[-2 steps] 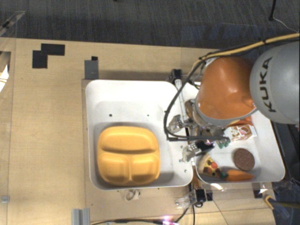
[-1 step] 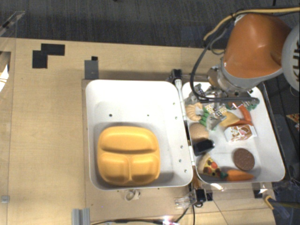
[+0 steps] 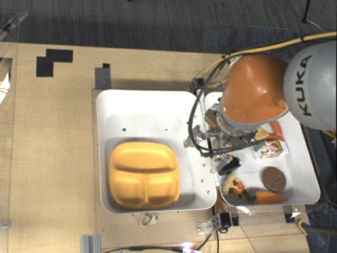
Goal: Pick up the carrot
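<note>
Carrot (image 3: pixel 268 196): your target, at 5 o'clock in the right bin (image 3: pixel 303 165).
Tool (image 3: pixel 221 151): at the carrot's 10 o'clock; you cannot tell its state.

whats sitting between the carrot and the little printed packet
A brown round disc lies between them in the camera view: the packet is above it and the carrot just below it.

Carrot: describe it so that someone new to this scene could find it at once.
Take the white bin on the view's right. Along its near wall, just below a round brown disc, lies the carrot. It is a long orange taper, unlike the flat disc and the small multicoloured piece beside it.
</note>
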Motion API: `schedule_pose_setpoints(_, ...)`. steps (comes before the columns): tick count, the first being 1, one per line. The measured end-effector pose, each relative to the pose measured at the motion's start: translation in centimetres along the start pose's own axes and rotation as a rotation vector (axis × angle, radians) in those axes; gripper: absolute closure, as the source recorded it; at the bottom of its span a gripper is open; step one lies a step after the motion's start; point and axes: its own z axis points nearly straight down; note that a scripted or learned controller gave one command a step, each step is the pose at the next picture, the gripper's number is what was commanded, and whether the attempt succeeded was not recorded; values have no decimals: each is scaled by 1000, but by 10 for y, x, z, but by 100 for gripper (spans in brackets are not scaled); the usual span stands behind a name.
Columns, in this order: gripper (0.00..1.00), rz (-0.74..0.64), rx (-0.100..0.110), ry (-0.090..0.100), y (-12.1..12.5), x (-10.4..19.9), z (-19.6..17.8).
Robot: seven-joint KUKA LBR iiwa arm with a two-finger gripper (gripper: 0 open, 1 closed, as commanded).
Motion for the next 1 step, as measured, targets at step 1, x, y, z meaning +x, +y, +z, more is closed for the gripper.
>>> schedule_pose_setpoints(1,0,-525,3,-5,35,-27,-31)
